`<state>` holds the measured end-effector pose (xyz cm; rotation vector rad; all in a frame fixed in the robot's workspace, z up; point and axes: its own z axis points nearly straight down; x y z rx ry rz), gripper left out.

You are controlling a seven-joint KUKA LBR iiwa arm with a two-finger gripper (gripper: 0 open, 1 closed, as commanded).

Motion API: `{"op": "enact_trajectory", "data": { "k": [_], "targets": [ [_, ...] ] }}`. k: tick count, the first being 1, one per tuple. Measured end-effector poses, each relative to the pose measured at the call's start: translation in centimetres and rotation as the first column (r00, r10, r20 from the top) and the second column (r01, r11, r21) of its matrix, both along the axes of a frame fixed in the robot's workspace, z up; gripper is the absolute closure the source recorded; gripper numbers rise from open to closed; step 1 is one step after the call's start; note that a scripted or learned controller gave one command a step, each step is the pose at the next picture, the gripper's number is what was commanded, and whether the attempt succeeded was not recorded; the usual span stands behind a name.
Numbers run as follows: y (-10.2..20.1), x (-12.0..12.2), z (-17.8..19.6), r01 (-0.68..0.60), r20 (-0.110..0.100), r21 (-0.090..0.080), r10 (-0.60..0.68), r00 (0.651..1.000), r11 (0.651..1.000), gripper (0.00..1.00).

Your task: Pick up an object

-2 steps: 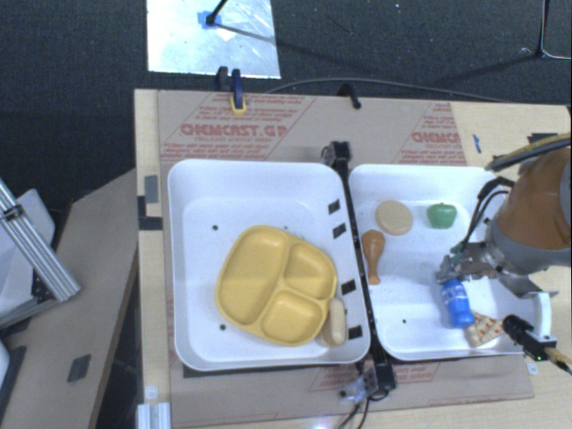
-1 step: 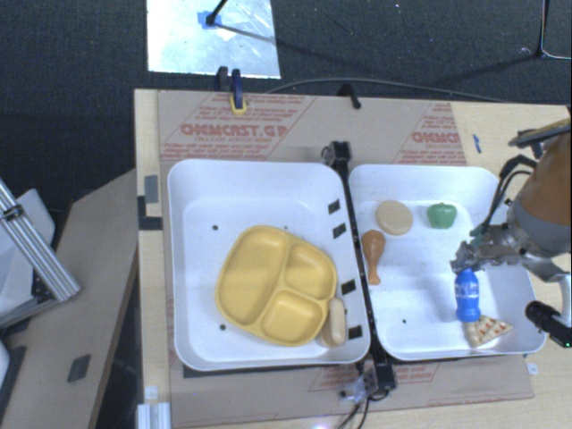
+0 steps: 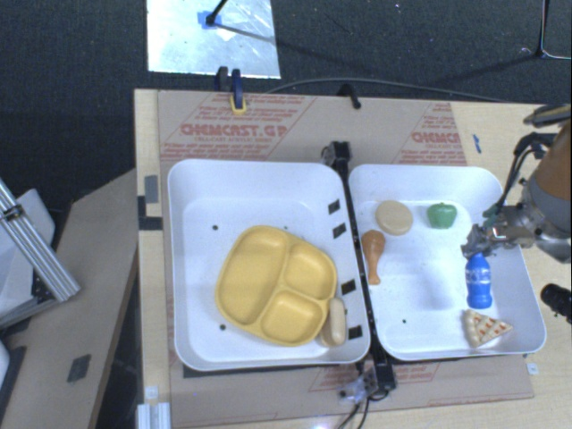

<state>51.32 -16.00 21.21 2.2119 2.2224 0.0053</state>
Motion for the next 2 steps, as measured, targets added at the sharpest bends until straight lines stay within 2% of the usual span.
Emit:
{"op": "enact_trajectory", "data": {
  "k": [1, 2],
  "targets": [
    [0.0, 0.2, 5.4, 0.000, 0.001, 0.000, 0.000, 1.000, 1.000, 1.00],
    [5.9, 0.8, 4.2, -0.006, -0.004, 0.004, 0.006, 1.000, 1.000, 1.00]
  ]
}}
